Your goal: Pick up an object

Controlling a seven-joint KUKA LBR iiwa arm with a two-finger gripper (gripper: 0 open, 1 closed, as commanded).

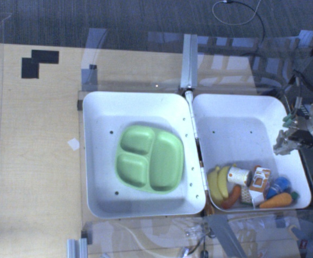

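Toy food lies piled along the near edge of the right bin (pixel 237 117): yellow bananas (pixel 217 183), a white and yellow cup on its side (pixel 237 175), a small orange and white carton (pixel 260 179), a blue object (pixel 278 186), an orange carrot (pixel 277 200) and a red piece (pixel 232 198). My gripper (pixel 285 143) hangs over the right rim of that bin, above and to the right of the pile, touching none of the items. The arm behind it runs off the frame's right side.
The left bin (pixel 100 122) holds a green divided plate (pixel 150 157) in its middle. A metal bar (pixel 187 63) runs back from the gap between the bins. Clear panels stand behind the bins, and a cable (pixel 242 9) loops on the floor.
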